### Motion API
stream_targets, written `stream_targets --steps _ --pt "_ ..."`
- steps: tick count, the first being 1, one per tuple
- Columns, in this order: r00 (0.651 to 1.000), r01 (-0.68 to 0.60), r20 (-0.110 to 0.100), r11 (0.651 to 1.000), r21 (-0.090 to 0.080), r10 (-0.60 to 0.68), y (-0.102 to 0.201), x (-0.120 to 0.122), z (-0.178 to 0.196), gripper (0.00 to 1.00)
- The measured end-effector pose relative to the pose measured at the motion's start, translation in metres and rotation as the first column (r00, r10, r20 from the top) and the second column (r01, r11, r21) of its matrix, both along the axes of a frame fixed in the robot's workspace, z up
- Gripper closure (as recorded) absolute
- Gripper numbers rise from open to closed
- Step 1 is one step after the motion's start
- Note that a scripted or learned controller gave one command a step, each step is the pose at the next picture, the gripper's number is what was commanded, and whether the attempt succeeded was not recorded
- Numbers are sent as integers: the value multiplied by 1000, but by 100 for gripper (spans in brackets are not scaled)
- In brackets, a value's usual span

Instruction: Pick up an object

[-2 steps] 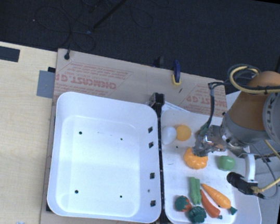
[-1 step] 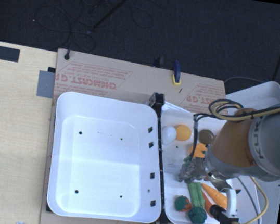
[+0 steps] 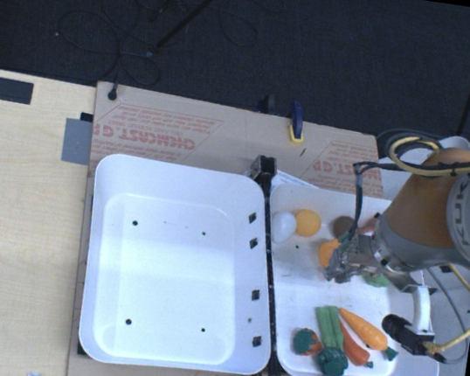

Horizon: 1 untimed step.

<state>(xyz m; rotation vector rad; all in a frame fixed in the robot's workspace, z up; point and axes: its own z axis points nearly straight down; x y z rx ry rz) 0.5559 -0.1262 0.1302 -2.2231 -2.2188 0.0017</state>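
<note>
I see the gripper (image 3: pixel 341 270) down in the right bin (image 3: pixel 295 312), its tip low over the floor just beside an orange ball (image 3: pixel 327 252) — whether the fingers are open or shut I cannot tell. A second orange ball (image 3: pixel 306 222) lies at eleven o'clock from it, touching a white ball (image 3: pixel 283 227) by the divider. At five o'clock from the tip sit a carrot (image 3: pixel 364 329), a green stick (image 3: pixel 330 326) and a teal lump (image 3: pixel 332 362). The left bin (image 3: pixel 106 251) lies beside it on the surface (image 3: pixel 6 235).
</note>
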Motion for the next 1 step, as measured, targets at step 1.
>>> stream_targets --steps 1 --pt "1000 -6 1 1000 0 6 28 60 -45 100"
